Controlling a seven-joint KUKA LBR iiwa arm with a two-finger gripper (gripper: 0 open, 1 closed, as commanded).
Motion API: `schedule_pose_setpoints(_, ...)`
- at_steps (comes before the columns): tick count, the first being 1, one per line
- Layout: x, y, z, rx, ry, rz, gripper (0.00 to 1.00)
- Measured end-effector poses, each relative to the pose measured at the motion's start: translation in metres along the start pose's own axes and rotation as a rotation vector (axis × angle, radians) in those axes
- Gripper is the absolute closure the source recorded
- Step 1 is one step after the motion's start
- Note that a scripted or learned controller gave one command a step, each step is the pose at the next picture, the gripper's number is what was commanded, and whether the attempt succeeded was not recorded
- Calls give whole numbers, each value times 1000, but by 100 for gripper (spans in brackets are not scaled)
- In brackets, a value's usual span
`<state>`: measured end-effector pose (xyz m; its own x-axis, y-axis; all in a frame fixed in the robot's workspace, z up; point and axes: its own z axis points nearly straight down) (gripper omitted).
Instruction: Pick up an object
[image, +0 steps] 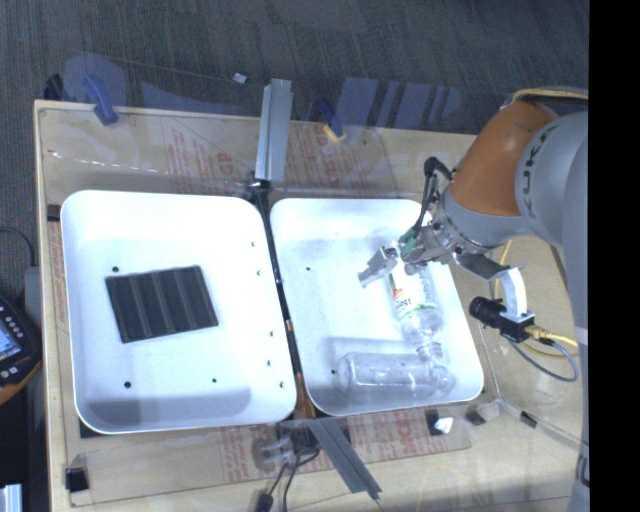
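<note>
The camera view looked down at a slant on a pale wooden bench (500, 430) bearing two shallow white plastic bins side by side. The left bin (90, 230) held a flat, dark grey ribbed rectangular panel (161, 302), lying slightly askew near its middle.

The right bin (320, 235) held two clear plastic bottles. The larger clear bottle (390, 370) lay on its side along the bin's near wall. A smaller clear bottle with a white and red label (415, 310) lay lengthwise just above it, its lower end near or touching the larger one.

The grey arm with its orange band (505, 160) reached in from the right. Its metal two-finger gripper (385, 265) hung over the upper part of the right bin, just beside the top end of the smaller bottle. The fingers (375, 268) seemed to stand slightly apart with nothing between them, though against the white floor and the clear plastic this was hard to make out.

As a judgement, both bottles looked empty, so they would be very light and would roll or skid away at a sideways nudge. Their thin walls would dent under a firm squeeze, and the smooth plastic would be slippery. The best hold was probably across the labelled middle of the smaller bottle, with the fingers straddling its width, or at its stiffer neck.
</note>
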<state>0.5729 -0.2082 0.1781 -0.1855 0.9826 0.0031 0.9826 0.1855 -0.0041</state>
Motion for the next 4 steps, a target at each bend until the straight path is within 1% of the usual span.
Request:
schedule_pose_setpoints(1, -1, 3, -2, -4, -4, -53, 0)
schedule_pose_setpoints(2, -4, 16, 1, -5, -4, -73, 0)
schedule_pose_setpoints(3, -4, 17, -10, -5, -5, -76, 100)
schedule_pose_setpoints(4, -4, 17, -10, -5, -5, -76, 0)
